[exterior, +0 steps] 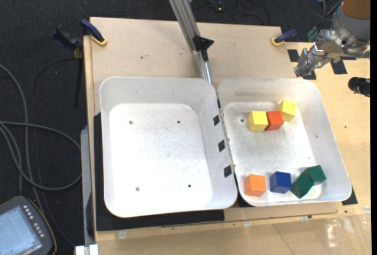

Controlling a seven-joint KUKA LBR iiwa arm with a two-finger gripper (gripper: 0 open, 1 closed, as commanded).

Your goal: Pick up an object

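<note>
The right bin [327, 130] holds several small blocks. Near its back sit a yellow block [257, 121], a red-orange block [274, 120] touching it, and a smaller yellow block [288, 109]. Along its front edge lie an orange block [254, 184], a blue block [281, 182] and two dark green blocks [308, 180] pressed together. My gripper [306, 65] hangs above the bench just beyond the right bin's back right corner, away from all the blocks. Nothing shows between its fingers.
The left bin [118, 100] lies beside the right one. A slanted metal pole [182, 12] crosses the back of the bench toward the gap between the bins. Clamps [93, 32] sit at the back corners of the bench. A tablet [20, 230] lies on the floor, front left.
</note>
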